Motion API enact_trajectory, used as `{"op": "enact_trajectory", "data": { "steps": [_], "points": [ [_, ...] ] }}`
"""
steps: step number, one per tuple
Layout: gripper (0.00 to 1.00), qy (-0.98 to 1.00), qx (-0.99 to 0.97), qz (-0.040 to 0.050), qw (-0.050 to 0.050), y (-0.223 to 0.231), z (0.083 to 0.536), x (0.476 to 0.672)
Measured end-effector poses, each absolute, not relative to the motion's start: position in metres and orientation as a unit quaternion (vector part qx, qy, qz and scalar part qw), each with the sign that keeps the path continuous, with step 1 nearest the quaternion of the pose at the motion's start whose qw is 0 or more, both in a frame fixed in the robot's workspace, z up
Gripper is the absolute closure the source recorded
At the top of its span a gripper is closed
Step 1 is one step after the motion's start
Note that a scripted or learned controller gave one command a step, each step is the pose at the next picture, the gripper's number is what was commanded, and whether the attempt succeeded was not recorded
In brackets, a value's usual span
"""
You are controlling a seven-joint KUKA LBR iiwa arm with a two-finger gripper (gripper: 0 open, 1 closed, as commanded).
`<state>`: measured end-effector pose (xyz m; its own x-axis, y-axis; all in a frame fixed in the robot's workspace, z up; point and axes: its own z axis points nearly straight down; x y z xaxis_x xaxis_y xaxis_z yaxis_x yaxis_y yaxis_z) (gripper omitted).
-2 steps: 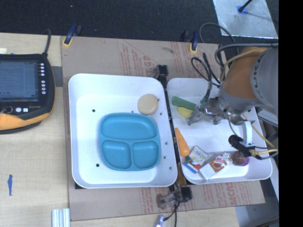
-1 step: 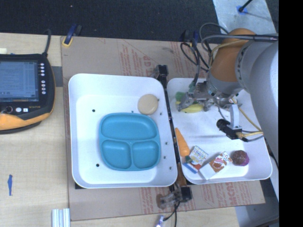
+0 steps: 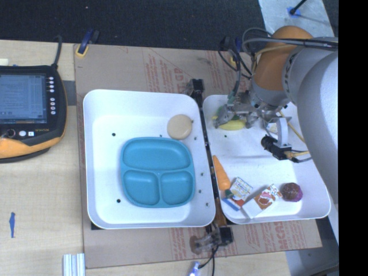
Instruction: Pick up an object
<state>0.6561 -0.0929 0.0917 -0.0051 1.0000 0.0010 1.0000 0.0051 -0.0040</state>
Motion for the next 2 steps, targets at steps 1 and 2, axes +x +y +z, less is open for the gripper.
{"op": "enact_trajectory", "data": {
  "steps": [1, 2],
  "points": [
    [0.0, -0.709, -0.705, 0.0011, 0.002, -0.093, 0.0921, 0.6562],
    [0.0, -0.708, -0.706, 0.0005, 0.0, -0.0981, 0.0985, 0.6565]
  ]
}}
